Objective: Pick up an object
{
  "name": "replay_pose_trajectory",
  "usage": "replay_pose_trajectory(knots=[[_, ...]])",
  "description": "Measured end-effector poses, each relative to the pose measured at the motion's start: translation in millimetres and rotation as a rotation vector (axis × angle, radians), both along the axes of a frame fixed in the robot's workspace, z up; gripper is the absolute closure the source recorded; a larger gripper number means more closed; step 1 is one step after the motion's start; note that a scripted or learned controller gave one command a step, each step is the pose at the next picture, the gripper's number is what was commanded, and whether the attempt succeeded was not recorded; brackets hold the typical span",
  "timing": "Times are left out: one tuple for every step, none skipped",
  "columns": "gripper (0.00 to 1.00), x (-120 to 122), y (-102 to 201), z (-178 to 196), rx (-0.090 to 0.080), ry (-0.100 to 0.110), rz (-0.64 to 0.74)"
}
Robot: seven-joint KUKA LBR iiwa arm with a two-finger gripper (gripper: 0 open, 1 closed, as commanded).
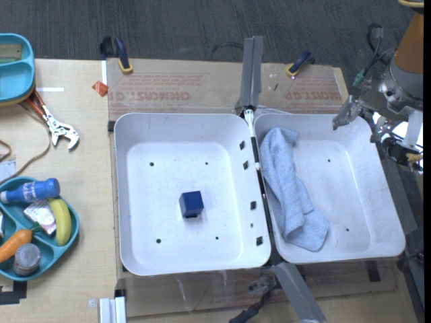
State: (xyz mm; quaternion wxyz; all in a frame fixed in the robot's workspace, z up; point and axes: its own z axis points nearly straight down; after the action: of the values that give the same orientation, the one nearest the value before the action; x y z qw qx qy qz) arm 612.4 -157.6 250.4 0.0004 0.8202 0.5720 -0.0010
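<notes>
The gripper [350, 115] hangs over the right bin's [367, 251] far edge; whether it's pinching, I can't tell. Towel [291, 187] lies below-left, blue block [192, 204] farther left.

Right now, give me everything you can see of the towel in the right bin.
The towel is light grey-blue and looks like soft terry cloth. It lies crumpled in a long strip on the floor of the right bin, along its left wall, running from near the back corner toward the front, where it bunches into a thicker fold. It touches the bin alone.
</notes>
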Motion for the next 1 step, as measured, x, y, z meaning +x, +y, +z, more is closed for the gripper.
replay_pose_trajectory(knots=[[0.0,38.2,96.1,-46.2,0.001,0.002,0.045]])
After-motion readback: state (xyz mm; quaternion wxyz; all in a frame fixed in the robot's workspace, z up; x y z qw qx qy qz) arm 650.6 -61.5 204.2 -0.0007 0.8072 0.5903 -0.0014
